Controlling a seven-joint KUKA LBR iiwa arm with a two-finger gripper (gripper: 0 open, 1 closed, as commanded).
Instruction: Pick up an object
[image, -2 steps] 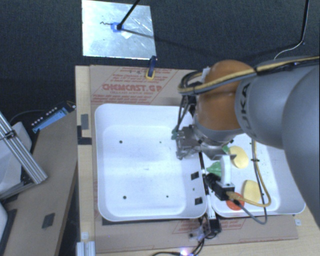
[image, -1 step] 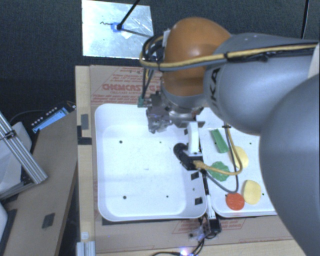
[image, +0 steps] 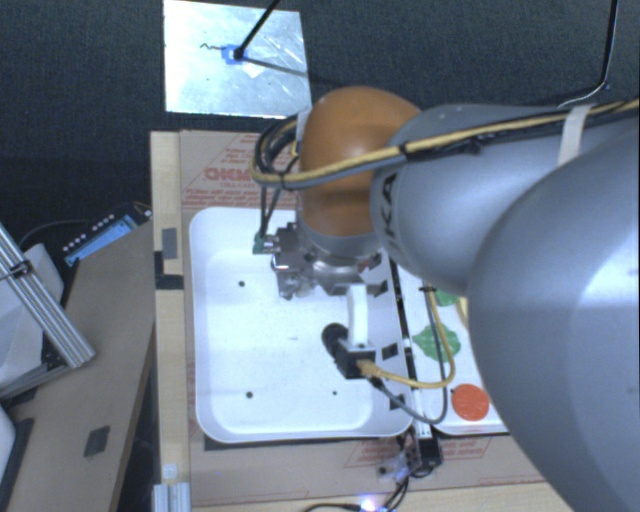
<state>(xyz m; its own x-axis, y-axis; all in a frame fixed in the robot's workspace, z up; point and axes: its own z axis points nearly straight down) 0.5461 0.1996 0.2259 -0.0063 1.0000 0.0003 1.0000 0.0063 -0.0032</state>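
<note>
End effector (image: 305, 268): over far part of left shallow white plastic bin (image: 225, 330); grip state cannot tell, arm-hidden | Pick candidates: flat green piece (image: 437, 342), round orange ball (image: 470, 402), right white bin (image: 440, 418), near side | Likely needs a rightward reach.

Cardboard (image: 218, 150) — red print, perhaps "CHEM", rest hidden

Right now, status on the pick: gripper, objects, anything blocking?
Gripper low over the shallow white left bin. Flat green piece and round orange piece lie in the right bin, apart from it. Grey arm overhangs the right bin.
</note>
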